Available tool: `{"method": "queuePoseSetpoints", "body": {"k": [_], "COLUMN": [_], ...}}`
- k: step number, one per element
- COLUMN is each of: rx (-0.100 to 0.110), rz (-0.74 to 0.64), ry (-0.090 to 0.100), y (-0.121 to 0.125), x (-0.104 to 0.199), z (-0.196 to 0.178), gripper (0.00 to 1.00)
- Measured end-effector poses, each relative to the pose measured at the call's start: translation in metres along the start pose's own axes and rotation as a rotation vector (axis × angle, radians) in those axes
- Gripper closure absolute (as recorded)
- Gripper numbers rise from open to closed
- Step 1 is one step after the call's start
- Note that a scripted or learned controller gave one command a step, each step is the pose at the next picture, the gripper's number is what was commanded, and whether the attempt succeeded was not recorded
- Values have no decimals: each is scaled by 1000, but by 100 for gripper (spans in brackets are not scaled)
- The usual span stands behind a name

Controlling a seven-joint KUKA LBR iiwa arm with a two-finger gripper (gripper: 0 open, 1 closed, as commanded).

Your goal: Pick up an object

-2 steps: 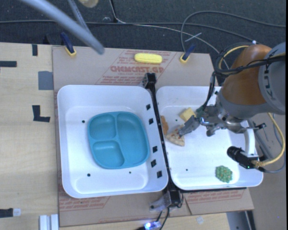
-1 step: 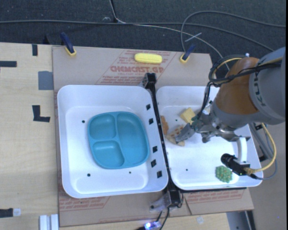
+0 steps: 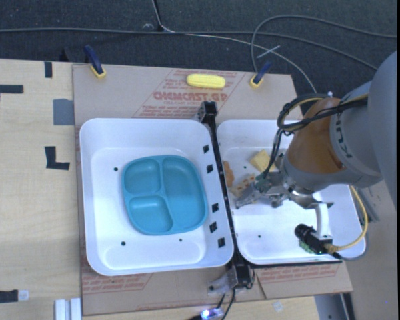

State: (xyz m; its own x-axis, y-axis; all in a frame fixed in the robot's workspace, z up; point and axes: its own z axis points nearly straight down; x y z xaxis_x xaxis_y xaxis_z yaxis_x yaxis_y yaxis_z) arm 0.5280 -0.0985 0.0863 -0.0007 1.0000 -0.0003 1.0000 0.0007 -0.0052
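Down low in the right bin (image 3: 287, 249) — gripper (image 3: 248, 193) among small objects (image 3: 243, 179) near the divider; state of jaws impossible to tell. Blue divided plate (image 3: 165, 194) in the left bin (image 3: 97, 199).

A single fixed camera looks down from above the desk (image 3: 27, 179), tilted slightly so the far edge and dark floor beyond sit at the top. It stands close enough that the two white bins, the left bin (image 3: 97, 199) and the right bin (image 3: 280, 249), span most of the frame. The arm (image 3: 347, 139) enters from the right.
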Motion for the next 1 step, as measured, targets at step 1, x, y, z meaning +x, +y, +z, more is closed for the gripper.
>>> {"method": "queuePoseSetpoints", "body": {"k": [1], "rx": [-2], "rz": [-2], "ry": [2], "y": [1], "x": [1], "z": [-12], "gripper": [100]}}
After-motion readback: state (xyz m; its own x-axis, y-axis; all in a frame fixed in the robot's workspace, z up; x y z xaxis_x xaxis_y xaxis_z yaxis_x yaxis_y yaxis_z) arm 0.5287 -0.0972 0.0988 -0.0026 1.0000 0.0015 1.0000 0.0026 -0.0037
